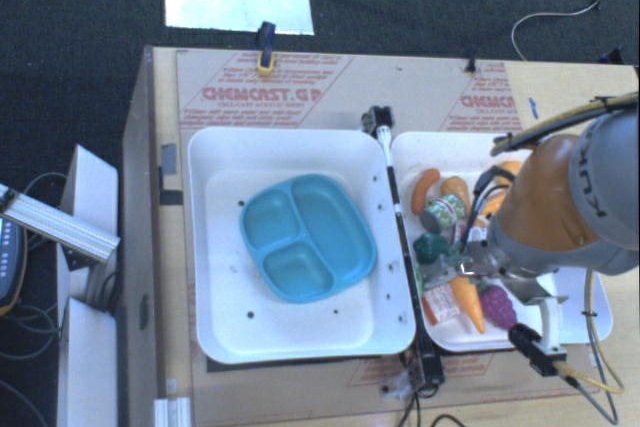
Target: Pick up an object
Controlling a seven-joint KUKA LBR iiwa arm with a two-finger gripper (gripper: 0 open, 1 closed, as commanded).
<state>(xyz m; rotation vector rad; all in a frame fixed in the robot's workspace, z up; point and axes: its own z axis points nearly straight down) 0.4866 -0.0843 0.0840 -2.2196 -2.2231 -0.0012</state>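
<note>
Reaching down into the right-hand shallow white plastic bin [575,330], the grey arm with its orange wrist band [545,190] hangs over a heap of small toy foods, so the step in hand looks like the approach to a grasp. The jaws [462,260] sit low among the clutter, and whether they are spread or pressed together cannot be told from this slanted view. Just below them lies an orange plastic carrot [468,301], with a purple bunch of toy grapes [499,306] beside it. Just above them stands a small labelled can [444,212], flanked by orange rounded pieces [428,183]. Well off to the jaws' far side, in the left white bin [215,215], rests a blue three-compartment plate [308,237]. Next, I judge, the jaws must settle squarely around one item, likely the carrot, and lift cleanly.
</note>
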